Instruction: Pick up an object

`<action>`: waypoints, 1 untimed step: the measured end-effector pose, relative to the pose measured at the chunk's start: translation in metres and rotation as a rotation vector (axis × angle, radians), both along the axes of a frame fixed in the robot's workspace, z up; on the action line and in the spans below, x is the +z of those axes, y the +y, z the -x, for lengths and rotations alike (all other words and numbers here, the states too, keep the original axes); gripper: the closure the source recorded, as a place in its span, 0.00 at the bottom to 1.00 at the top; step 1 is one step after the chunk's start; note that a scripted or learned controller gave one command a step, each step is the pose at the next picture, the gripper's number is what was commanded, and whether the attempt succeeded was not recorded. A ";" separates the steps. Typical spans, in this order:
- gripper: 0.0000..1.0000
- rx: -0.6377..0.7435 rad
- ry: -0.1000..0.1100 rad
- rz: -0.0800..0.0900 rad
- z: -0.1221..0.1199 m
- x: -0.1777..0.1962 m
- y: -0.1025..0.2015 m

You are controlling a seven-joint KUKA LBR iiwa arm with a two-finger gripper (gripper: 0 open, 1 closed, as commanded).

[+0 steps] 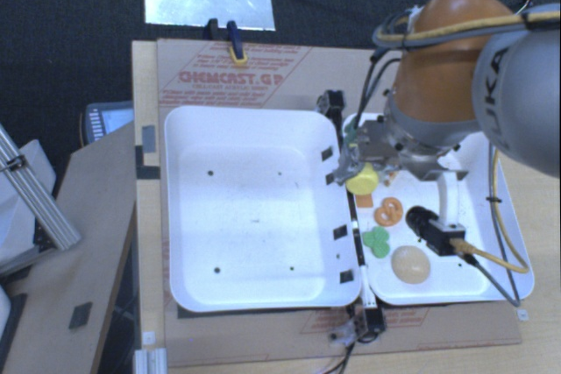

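Yellow object (362, 181) sits under the lowered tool (358, 164); its grip cannot be told.

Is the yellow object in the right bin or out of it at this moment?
In. The yellow object sits inside the right bin, near its left wall, just under the gripper. Whether the gripper grasps it: cannot tell.

Two white bins: one at centre-left (175, 188), one at right (491, 276). In the right bin lie one yellow object (362, 181), one orange pretzel-shaped piece (388, 211), one green piece (378, 242) and one beige egg-shaped object (409, 264).
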State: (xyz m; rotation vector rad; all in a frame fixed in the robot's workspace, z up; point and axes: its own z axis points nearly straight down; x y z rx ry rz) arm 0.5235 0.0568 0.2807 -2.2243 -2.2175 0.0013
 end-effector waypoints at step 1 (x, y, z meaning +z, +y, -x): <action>1.00 0.015 -0.007 -0.005 0.008 0.056 0.082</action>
